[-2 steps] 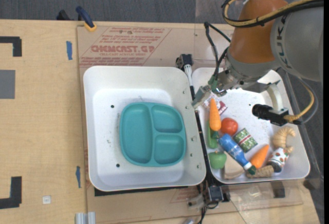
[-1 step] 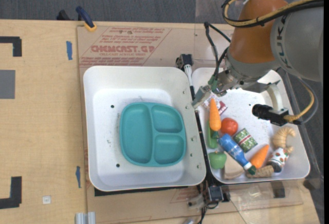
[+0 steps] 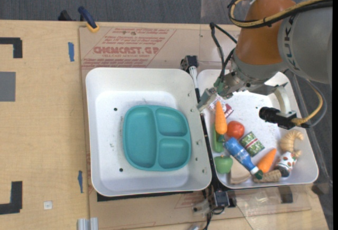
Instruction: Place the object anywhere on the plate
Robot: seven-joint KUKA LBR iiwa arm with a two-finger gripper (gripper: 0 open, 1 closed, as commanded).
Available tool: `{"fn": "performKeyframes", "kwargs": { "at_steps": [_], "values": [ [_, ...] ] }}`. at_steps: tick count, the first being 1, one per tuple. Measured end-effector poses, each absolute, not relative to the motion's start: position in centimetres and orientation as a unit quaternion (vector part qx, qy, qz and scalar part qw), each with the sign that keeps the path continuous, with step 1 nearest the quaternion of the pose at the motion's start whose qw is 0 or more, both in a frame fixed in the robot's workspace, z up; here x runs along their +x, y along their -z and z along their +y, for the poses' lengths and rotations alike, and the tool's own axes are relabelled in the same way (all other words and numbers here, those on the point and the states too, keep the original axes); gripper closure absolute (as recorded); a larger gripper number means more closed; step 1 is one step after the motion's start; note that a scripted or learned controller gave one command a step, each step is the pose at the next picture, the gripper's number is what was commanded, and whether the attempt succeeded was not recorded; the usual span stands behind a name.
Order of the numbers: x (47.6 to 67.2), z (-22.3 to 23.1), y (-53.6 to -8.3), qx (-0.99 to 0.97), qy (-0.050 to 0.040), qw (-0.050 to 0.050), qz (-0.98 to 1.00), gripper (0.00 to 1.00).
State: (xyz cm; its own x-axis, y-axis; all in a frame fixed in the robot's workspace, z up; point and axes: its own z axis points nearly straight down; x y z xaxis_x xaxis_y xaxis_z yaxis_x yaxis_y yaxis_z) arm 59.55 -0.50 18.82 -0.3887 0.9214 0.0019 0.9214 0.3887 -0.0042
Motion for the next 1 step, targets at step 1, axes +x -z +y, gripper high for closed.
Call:
{"fn": "performKeyframes", "kwargs": {
  "at_steps": [1],
  "values": [
    [59.55,-0.5,-18.82,-0.553,-0.0012,0.002,-0.833,0.0]
  ]
}}
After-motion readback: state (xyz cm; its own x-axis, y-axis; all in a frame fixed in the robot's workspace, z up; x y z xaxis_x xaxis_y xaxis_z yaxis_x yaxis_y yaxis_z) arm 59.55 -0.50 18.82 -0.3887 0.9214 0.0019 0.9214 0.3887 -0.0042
